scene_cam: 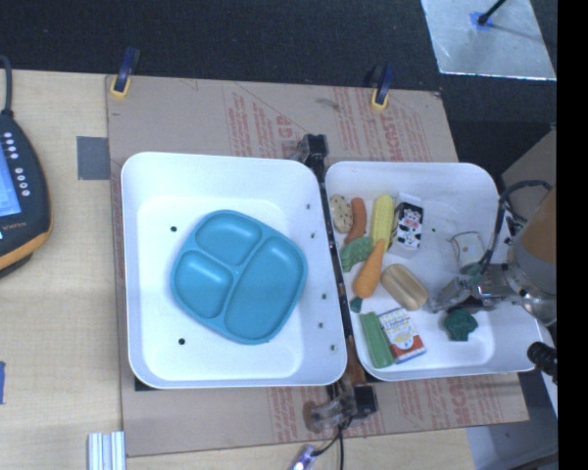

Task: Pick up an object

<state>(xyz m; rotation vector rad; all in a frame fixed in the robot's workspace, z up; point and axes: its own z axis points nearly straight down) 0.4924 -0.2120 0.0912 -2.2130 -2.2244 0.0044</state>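
Observation:
The right bin holds several toy foods. Along its left side lie a speckled cookie, a thin carrot, a yellow corn cob, a broccoli piece and an orange carrot. A small milk carton stands in the middle and a tan bread roll lies below it. A green block and a juice box sit near the front wall. My gripper reaches in from the right, low in the bin, just above a dark green toy.
The left bin holds a blue divided plate. A handheld pendant lies on the bench at far left. Clamps hold the cardboard sheet at the back. The arm's body hangs over the right bin's right wall.

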